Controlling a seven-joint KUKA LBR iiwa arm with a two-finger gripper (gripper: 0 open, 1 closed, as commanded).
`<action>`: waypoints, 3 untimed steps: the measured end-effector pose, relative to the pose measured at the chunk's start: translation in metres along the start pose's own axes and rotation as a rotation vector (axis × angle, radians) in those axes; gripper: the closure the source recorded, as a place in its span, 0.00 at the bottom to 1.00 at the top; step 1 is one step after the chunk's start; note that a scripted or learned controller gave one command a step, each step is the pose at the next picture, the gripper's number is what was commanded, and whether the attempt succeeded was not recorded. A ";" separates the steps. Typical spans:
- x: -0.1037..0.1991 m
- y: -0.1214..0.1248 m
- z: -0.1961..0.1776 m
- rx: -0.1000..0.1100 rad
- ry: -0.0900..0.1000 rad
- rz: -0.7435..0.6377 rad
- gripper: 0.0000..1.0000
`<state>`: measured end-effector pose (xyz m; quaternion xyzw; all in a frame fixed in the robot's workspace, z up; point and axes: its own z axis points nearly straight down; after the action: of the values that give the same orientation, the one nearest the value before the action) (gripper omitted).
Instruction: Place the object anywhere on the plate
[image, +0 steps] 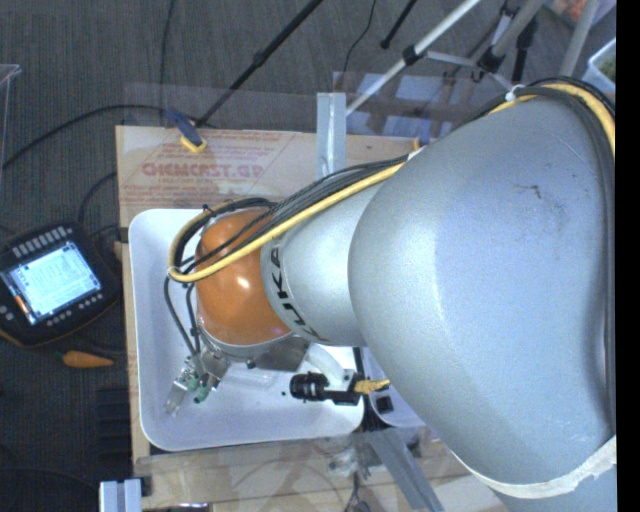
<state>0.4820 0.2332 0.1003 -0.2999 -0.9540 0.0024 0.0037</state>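
Note:
The grey arm reaches in from the right and covers most of the view. Its orange wrist band (235, 280) hangs over the middle of the left white bin (150, 300). The gripper sits under the wrist, and the arm's bulk hides it. A small metal and green fitting (190, 387) juts out below the wrist, low over the bin's floor at the front left. A black part with a yellow tip (325, 387) shows under the arm near the bin's front right. The arm hides the object and the plate.
A brown board (220, 165) lies behind the left bin. A handheld control pendant (50, 285) rests on the floor to the left. Black and yellow cables (200, 245) loop over the wrist. The arm covers the right bin.

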 end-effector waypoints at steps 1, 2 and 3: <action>-0.006 0.004 0.011 -0.011 -0.015 -0.594 0.00; -0.057 0.046 0.011 -0.018 -0.007 -0.054 0.00; -0.051 0.020 -0.104 -0.001 -0.005 0.191 0.00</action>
<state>0.5362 0.2201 0.2038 -0.3897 -0.9210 0.0030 0.0010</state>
